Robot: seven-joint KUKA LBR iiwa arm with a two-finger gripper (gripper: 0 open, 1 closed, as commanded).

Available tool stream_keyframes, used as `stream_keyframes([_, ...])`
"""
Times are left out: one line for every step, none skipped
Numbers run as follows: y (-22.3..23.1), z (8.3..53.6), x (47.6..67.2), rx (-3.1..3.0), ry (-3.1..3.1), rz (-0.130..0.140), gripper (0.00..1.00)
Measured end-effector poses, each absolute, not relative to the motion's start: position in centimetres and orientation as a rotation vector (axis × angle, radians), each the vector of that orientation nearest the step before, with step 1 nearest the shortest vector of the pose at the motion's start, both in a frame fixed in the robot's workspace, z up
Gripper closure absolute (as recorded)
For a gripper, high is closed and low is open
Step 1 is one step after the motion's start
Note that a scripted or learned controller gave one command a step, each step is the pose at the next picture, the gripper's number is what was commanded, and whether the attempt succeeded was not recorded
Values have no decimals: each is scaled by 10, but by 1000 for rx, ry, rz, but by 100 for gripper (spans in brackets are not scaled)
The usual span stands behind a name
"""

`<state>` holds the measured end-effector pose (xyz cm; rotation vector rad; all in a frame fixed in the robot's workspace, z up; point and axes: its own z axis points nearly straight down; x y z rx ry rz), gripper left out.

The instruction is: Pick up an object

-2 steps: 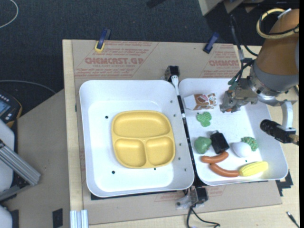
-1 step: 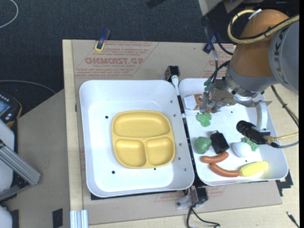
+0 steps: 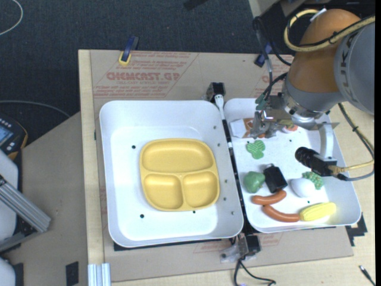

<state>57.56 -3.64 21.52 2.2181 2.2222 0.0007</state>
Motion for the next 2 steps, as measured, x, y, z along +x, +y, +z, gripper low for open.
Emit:
stream_keyframes([-29,217,573,2220,2223,0,100])
stream_keyframes([-41,227,562,2223,2221,0,100])
